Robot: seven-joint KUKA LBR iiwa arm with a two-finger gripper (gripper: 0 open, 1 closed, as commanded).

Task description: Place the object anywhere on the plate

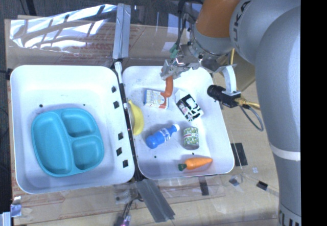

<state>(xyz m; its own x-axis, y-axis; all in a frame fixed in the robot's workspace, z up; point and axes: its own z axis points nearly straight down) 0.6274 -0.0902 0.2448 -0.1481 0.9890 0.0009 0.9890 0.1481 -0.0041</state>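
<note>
Cardboard-topped bench (61, 33) — two white bins, left (20, 117) and right (219, 133), side by side.

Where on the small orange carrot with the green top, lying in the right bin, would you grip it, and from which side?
Grip the small orange carrot with the green top across its thick middle, coming straight down from above. It lies flat, its length along the right white bin's near wall, so fingers probably fit best closing across its narrow width.

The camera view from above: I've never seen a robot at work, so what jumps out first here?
Most striking is the big grey arm with its orange band, reaching in from the right, its gripper over the far edge of the right bin. An orange object hangs right under it. In the left bin lies a bright blue divided plate; the right bin holds a blue bottle, a carrot and a small can.
</note>
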